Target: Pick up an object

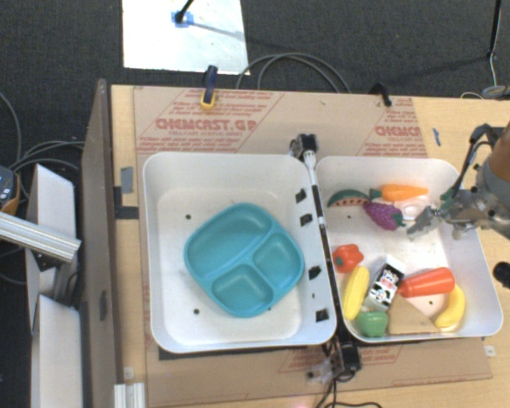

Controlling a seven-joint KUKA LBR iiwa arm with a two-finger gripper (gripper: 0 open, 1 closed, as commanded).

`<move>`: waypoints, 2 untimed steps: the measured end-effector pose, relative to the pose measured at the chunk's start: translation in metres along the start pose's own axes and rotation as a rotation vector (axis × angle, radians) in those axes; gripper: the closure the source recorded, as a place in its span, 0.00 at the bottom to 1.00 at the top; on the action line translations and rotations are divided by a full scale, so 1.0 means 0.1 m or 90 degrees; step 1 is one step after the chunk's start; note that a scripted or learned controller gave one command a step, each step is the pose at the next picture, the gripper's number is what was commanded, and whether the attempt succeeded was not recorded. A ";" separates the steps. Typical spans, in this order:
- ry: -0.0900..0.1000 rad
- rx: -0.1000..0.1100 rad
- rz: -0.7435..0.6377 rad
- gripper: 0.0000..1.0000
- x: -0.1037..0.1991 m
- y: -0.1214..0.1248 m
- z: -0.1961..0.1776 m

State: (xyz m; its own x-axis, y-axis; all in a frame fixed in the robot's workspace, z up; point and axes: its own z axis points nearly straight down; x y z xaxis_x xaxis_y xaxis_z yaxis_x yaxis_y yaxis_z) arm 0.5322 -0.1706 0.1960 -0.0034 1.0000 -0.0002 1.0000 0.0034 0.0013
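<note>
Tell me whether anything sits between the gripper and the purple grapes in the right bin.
Nothing visible does. The gripper hangs just right of the purple grapes, with bare bin floor in the narrow gap between them. The orange carrot lies just behind the grapes, off that line, so it crowds the spot without blocking it.

gripper (423, 222) is hanging over the right bin (476, 253) near the purple grapes (382, 215), teal divided plate (244, 259) in the left bin (166, 228)
</note>
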 end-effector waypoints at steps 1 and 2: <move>0.001 0.001 -0.004 0.00 0.51 0.53 0.98; -0.001 -0.001 0.003 0.00 0.11 0.51 1.12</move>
State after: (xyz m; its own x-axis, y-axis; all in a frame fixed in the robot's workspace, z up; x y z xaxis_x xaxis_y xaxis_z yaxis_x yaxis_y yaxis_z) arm 0.5833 -0.1595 0.0843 0.0006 1.0000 -0.0016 1.0000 -0.0006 0.0024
